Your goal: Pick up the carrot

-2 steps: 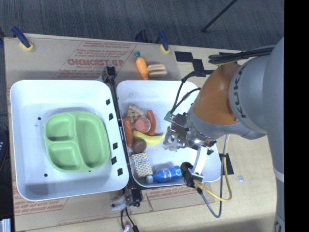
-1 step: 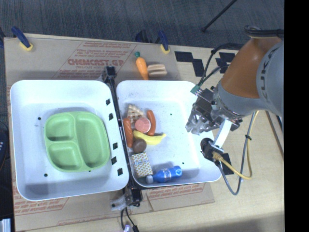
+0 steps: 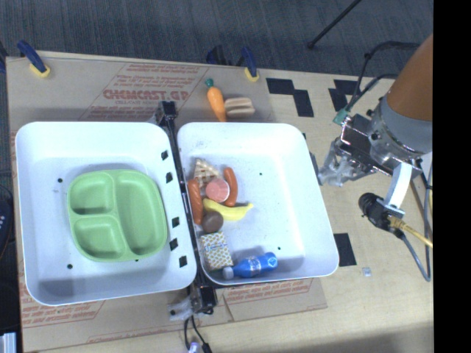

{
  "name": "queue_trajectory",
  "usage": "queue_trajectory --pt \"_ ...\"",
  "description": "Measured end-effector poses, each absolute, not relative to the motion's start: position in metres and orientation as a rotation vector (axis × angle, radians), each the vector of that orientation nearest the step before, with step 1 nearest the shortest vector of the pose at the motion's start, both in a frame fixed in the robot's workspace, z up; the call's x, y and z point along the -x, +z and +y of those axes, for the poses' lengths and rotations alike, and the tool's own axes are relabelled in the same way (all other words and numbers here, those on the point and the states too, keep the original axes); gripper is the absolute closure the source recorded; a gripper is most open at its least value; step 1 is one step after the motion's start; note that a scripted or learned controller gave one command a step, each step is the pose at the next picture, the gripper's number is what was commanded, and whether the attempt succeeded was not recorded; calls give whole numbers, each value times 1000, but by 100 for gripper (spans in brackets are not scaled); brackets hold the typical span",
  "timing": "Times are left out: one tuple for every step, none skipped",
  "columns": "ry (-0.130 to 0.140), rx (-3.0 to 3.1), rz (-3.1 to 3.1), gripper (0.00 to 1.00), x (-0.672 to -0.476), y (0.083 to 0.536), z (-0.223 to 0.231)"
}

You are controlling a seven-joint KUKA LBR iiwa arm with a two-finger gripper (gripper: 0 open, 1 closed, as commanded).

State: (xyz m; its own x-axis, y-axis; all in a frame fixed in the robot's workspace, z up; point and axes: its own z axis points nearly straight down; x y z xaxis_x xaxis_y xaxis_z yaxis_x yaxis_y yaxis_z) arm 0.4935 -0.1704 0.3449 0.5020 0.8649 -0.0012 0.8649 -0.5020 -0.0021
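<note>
The carrot (image 3: 215, 101) is small and orange with a green top. It lies on the cardboard bench just behind the right bin's (image 3: 294, 219) far rim, outside both bins. A tan bun-like toy (image 3: 239, 107) touches its right side. My gripper (image 3: 341, 170) hangs over the bench just beyond the right bin's right rim, well to the right of the carrot and nearer the front. Nothing shows in it.
Several toy foods are clustered at the right bin's left side: a banana (image 3: 229, 210), sausages (image 3: 231, 184), a pink disc (image 3: 218, 190), a brown ball (image 3: 212, 222), a cracker packet (image 3: 215, 253) and a blue bottle (image 3: 254, 265). A green divided plate (image 3: 118, 213) sits in the left bin (image 3: 37, 197).
</note>
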Motion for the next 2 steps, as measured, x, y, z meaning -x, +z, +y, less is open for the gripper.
queue_trajectory --pt "8 2752 -1502 100 -475 236 -105" --pt "4 2752 -1511 100 -476 268 -180"
